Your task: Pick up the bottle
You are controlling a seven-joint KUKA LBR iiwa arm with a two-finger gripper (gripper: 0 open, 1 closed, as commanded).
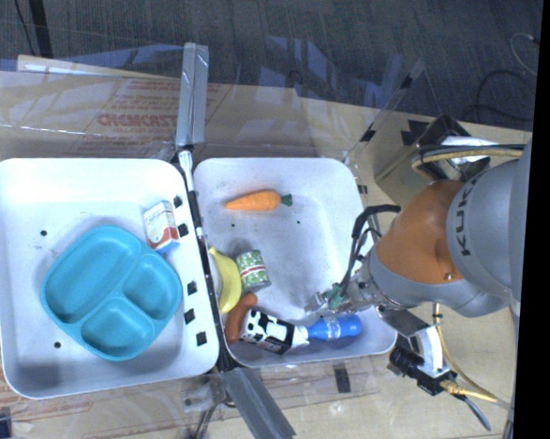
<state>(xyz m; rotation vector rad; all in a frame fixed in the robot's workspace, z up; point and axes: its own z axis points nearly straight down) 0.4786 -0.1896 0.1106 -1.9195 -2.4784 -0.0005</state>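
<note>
The bottle [335, 330] lies flat against the right bin's [308, 172] near wall, right of the cow toy [269, 330], with the hand [337, 302] just above it, grip state unclear, so a slip against the wall seems likely.

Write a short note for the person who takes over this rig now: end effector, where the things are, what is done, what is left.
End effector: low in the right bin, just above the bottle; a grasp is not confirmed.
Bottle: blue, lying on its side at the right bin's near edge, beside the cow toy.
Also in that bin: carrot, banana, green can.
Left bin: blue tray, small carton.
Done: the approach.
Left: grasp the bottle and lift it.
</note>
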